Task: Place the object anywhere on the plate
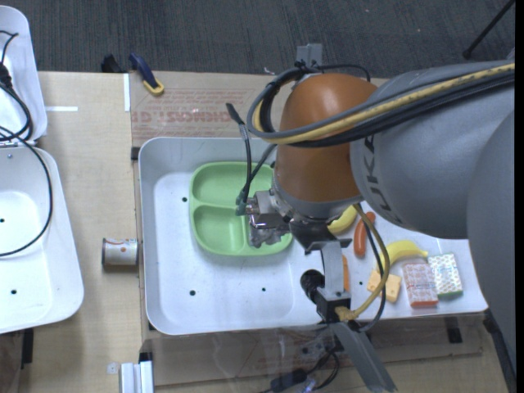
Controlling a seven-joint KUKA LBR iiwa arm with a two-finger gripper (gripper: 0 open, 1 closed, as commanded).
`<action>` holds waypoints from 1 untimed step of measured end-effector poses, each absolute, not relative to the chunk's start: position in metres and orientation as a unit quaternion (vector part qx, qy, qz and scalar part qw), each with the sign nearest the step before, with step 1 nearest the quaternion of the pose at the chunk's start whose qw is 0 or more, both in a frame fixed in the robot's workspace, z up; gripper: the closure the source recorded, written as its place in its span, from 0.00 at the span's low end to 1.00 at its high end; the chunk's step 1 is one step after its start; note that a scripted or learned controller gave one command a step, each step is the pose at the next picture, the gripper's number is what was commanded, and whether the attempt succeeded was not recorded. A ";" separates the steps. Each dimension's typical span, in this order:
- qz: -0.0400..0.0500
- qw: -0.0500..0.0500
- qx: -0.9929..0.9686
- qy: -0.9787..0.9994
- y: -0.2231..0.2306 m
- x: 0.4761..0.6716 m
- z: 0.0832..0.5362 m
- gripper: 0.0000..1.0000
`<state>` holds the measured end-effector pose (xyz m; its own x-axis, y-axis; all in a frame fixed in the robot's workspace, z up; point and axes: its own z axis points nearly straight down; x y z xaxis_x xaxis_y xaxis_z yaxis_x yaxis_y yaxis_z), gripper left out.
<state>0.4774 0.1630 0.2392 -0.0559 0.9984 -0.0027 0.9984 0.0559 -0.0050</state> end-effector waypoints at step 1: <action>0.001 0.000 -0.603 -0.797 0.163 0.500 0.321 1.00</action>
<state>0.4997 0.1626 0.3205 -0.2717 0.9624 -0.0022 0.9624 0.2717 -0.0021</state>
